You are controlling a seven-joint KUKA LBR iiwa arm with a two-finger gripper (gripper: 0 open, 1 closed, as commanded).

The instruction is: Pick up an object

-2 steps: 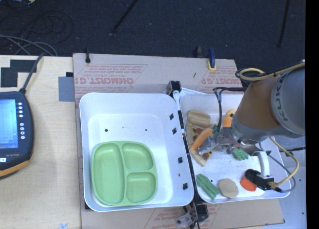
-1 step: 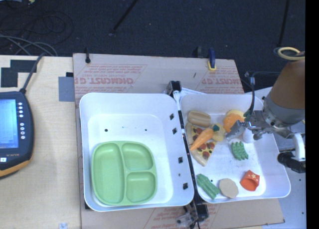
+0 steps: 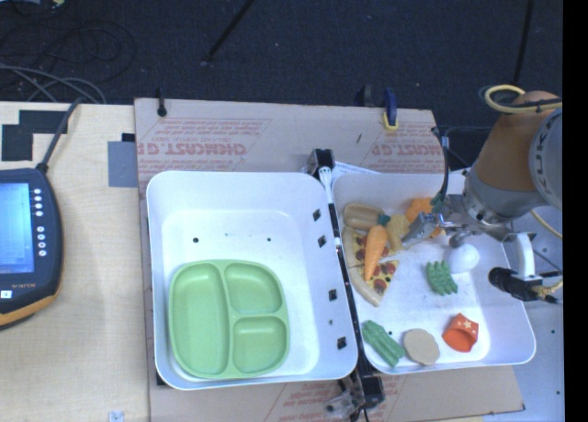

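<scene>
Gripper (image 3: 424,223) low over right bin (image 3: 514,342), finger state unclear; carrot (image 3: 375,250) lengthwise, tip toward near edge.

This is looking like a robotics lab rather than a home. A control pendant (image 3: 23,241) is lying on the pale surface (image 3: 92,337), printed cardboard (image 3: 276,140) is sitting under two white bins (image 3: 241,186), cables (image 3: 55,34) are trailing over dark floor, and toy food (image 3: 375,253) is filling the right bin.
</scene>
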